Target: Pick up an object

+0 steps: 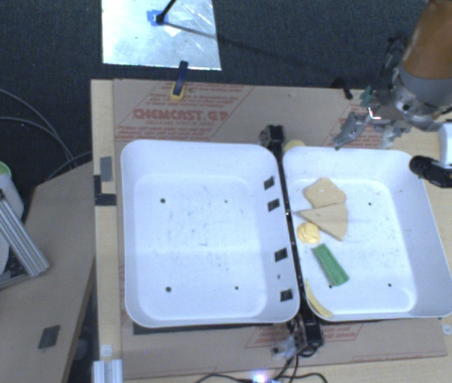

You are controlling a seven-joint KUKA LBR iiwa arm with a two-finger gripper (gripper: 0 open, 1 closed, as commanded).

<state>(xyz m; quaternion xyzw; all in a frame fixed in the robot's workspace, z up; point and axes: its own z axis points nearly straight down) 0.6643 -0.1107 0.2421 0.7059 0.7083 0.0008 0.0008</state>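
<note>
Grey arm point(450, 30) with orange band, entering from upper right, wrist angled down and leftward. Two-finger gripper point(362, 130) at its tip, low and tilted; finger spacing too blurred to judge.

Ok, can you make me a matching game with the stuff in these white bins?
Things:
1. green block
2. tan wedges
3. left bin
4. gripper

Descriptions:
A. above the right bin's far rim
B. stacked near the divider, right bin
C. has dark specks on its floor
D. lying slantwise, nearer the front of the right bin

Pairs: 1-D, 2-B, 3-C, 4-A
</note>
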